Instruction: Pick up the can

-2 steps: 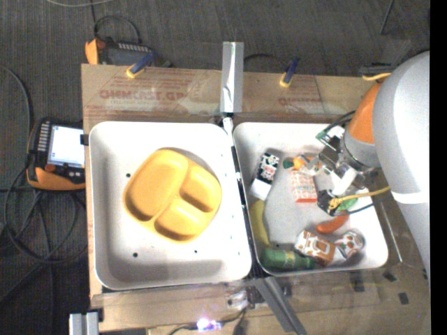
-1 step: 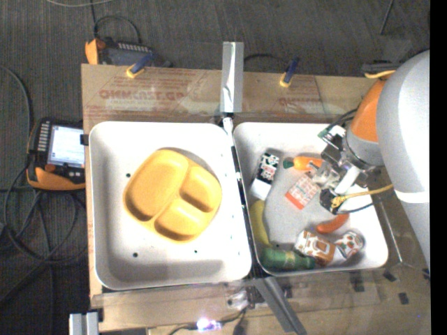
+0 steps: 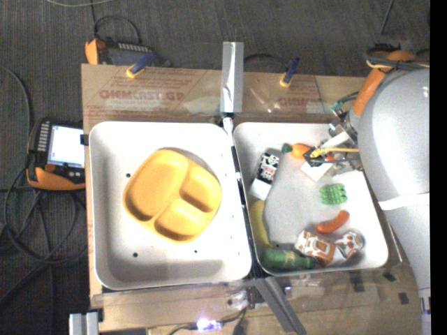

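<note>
hand (image 3: 326, 153) over right bin (image 3: 293, 204), far right corner

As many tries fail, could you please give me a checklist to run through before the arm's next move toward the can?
1. Can found: the can lies in the near right corner of the right bin. Ok.
2. Tool above the can: the tool is at the bin's far side, well away from it. Not ok.
3. Way across clear: a green block and an orange sausage-shaped thing lie between them. Not ok.
4. Can apart from its neighbours: an orange-and-white pack lies close on its left. Cannot tell if they touch.
5. Tool unloaded: cannot tell.
</note>
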Controlling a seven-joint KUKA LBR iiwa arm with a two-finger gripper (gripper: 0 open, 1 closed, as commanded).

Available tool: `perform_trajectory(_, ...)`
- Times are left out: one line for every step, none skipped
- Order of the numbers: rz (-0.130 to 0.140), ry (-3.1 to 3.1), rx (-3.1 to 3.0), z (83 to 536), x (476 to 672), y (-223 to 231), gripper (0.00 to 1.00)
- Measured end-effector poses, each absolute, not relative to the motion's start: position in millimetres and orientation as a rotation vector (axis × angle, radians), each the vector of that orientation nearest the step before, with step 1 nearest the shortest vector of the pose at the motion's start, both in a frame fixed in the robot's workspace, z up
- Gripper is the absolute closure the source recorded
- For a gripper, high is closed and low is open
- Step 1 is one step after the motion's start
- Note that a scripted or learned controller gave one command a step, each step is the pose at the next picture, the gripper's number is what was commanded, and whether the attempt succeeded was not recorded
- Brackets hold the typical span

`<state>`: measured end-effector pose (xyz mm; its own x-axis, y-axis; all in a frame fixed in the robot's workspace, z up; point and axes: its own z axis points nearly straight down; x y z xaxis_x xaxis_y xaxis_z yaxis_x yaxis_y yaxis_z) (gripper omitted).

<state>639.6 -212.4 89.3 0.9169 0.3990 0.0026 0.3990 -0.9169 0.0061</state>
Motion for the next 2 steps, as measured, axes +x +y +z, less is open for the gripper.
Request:
perform_trajectory(-0.008,0.748,3.049,196.0,640.3,-175.3,1.0)
perform_trajectory(-0.009,0.747,3.049,195.5,640.0,-175.5,0.0)
